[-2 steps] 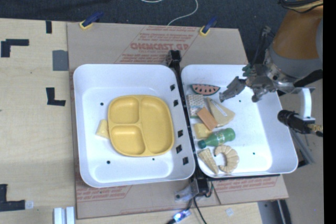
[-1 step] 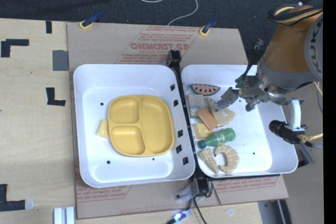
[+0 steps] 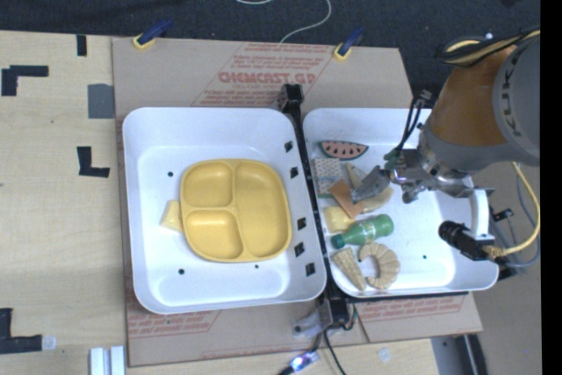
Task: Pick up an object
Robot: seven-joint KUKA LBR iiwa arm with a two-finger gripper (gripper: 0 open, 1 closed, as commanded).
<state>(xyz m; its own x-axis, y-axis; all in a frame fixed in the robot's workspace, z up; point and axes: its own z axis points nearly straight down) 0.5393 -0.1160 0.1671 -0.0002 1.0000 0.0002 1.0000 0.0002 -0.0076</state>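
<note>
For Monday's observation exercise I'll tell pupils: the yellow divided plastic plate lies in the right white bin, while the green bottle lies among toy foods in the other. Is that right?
Not quite. The camera view shows the yellow divided plastic plate in the left white bin; the green bottle lies among toy foods in the right white bin.

red upside-down print on cardboard sheet (image 3: 263, 75) behind the white bins (image 3: 140, 136), reads roughly "CHEMCAST GP", smaller lines illegible

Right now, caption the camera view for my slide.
Gripper low over toy food in the right bin; yellow divided plate in the left bin.
</note>
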